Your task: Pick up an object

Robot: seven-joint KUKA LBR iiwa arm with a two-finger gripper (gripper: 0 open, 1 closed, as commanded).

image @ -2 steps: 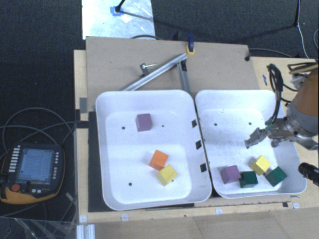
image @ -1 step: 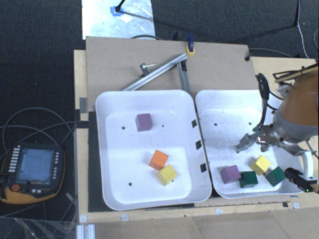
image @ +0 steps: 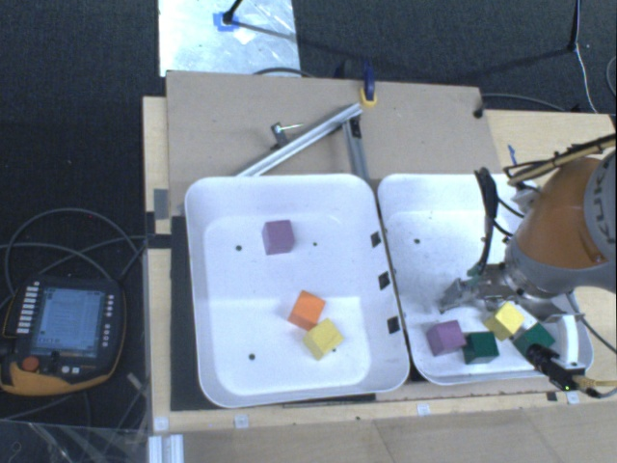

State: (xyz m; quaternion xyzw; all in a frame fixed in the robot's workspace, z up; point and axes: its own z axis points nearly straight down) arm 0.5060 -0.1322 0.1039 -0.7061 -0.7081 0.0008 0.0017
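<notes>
The tan surface [image: 424,114] stands on dark carpet, a teach pendant [image: 63,334] at lower left. The left bin [image: 207,210] holds 3 cubes: purple [image: 279,236], orange [image: 307,309], yellow [image: 323,339], each tilted. The right bin [image: 405,201] holds a purple cube [image: 445,337], green cube [image: 480,346], yellow cube [image: 503,320] and another green block [image: 536,336] beneath the gripper [image: 482,287]; whether its fingers are open or closed cannot be told.

Arm enters from 3 o'clock, low in the view. Orange band broad at the right edge; grey wrist section just below it, toward 7 o'clock. Gripper [image: 472,290] extends from the wrist toward 9 o'clock — grey, angular, lying low. Black cable loops over the wrist at 11 o'clock — dark fittings trail toward 5 o'clock.
</notes>
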